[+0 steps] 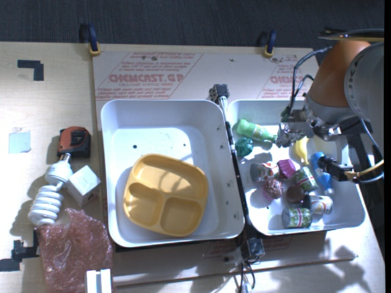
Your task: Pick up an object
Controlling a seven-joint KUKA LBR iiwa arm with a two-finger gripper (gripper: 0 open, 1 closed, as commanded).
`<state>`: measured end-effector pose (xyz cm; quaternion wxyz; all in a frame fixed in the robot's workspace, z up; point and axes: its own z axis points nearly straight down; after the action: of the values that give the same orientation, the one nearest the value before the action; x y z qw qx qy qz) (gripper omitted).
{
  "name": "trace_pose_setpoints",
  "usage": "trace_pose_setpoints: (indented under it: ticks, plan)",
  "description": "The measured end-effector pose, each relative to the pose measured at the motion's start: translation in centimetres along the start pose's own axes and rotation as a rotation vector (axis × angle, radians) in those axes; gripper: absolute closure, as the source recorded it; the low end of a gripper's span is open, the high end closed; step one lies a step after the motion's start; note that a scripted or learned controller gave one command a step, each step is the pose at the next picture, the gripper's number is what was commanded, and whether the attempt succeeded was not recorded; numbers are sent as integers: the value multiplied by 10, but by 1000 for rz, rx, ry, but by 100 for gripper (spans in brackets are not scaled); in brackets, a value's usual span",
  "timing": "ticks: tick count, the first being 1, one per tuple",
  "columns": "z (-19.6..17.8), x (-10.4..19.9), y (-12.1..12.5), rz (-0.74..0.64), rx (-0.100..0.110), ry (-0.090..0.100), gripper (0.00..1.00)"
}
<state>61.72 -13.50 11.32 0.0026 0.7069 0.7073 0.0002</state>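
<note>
Surface (49,108): pale wood, with a brown printed board (153,75) clamped along the back under both bins.

Arm (351,72): grey with orange band, reaching in from the right over the right bin's back half.

Left bin (116,121): white, holds a yellow divided tray (165,194) lying flat toward the front.

Right bin (351,215): white, holds the clutter of small objects. A green bottle (256,130) lies on its side near the back left, a teal piece (244,146) just beside it. A yellow object (300,149) sits under the wrist, and a blue one (319,166) sits near it. Mid-bin: a magenta block (285,167), a dark red ball (273,188), a small can (261,171). At the front a green-labelled can (297,217) lies on its side.

Tool (297,133): low over the right bin, between the green bottle and the yellow object. Cannot tell how the tool stands, or whether it has anything.

Off to the left on the surface: a pink plastic bag (73,249), a spiral light bulb (49,194), a white cube (84,182), a tape measure (74,140).
</note>
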Motion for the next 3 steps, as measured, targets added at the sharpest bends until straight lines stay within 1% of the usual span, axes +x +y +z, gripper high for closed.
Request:
trace_pose_setpoints:
  ticks: [1, 2, 3]
  plan:
    - [0, 0, 0, 0, 0, 0, 0]
    - [19, 25, 1, 1, 2, -2, 0]
    - [10, 26, 2, 1, 2, 0, 100]
